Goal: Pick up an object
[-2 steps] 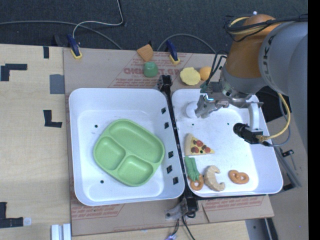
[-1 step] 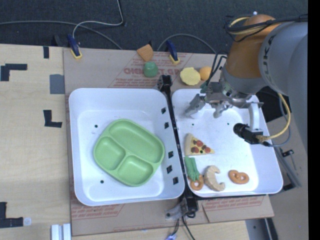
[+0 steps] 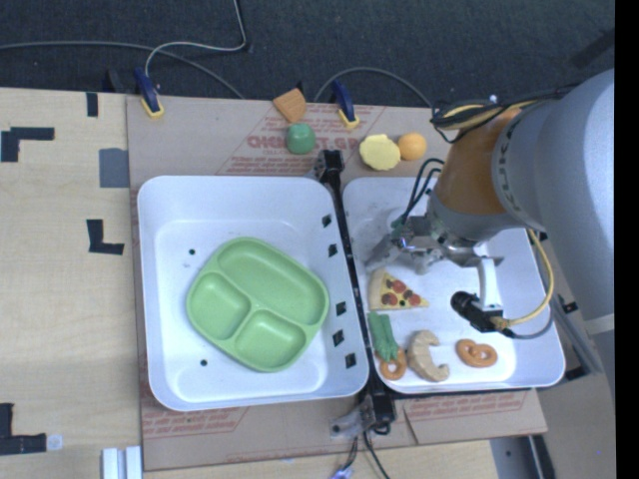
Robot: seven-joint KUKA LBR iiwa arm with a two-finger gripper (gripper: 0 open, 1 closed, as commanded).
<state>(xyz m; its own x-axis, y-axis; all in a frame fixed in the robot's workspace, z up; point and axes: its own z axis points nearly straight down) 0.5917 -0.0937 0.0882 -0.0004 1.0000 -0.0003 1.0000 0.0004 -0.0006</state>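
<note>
In the right bin (image 3: 529, 372) lie a toy pizza slice (image 3: 395, 292), a green vegetable piece (image 3: 382, 332), a beige curved piece (image 3: 427, 355) and two pretzels (image 3: 476, 352) (image 3: 392, 368). My gripper (image 3: 397, 245) is low in the bin's upper left part, just above the pizza slice and close to the wall between the bins. The wrist and its cables hide the gripper's tips, and I see nothing held.
The left bin (image 3: 160, 208) holds a green divided plate (image 3: 258, 302). Behind the bins on the cardboard sit an orange wedge (image 3: 291, 104), a green ball (image 3: 300, 139), a yellow lemon (image 3: 379, 151) and an orange (image 3: 411, 147). Blue clamps (image 3: 150, 95) grip the back edge.
</note>
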